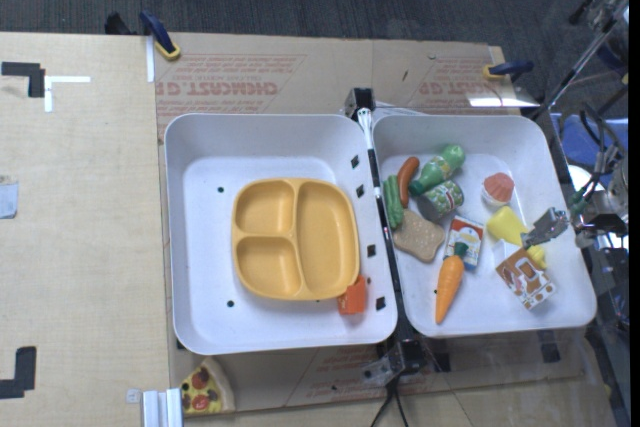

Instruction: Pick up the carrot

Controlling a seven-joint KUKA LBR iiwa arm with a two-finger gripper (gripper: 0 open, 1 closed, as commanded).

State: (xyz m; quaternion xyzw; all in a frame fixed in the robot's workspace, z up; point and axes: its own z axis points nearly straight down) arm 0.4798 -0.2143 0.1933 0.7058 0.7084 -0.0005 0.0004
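The carrot (pixel 448 287) is orange and lies in the right bin (pixel 500 315) near its front wall, with its tip pointing toward the front. It rests just below a small carton (pixel 465 243) and beside a bread slice (pixel 418 235). My gripper (pixel 548 227) is a grey metal piece at the right bin's right rim, over a yellow item (pixel 507 225). It is well to the right of the carrot and apart from it. Nothing is visibly held in it.
The right bin also holds a green bottle (pixel 440 170), a can (pixel 441 200), a red sausage (pixel 405 180), a green pod (pixel 394 201), a red-pink piece (pixel 498 187) and a brown box (pixel 527 277). The left bin (pixel 200 215) holds a yellow divided plate (pixel 297 238) and an orange-red piece (pixel 353 298).
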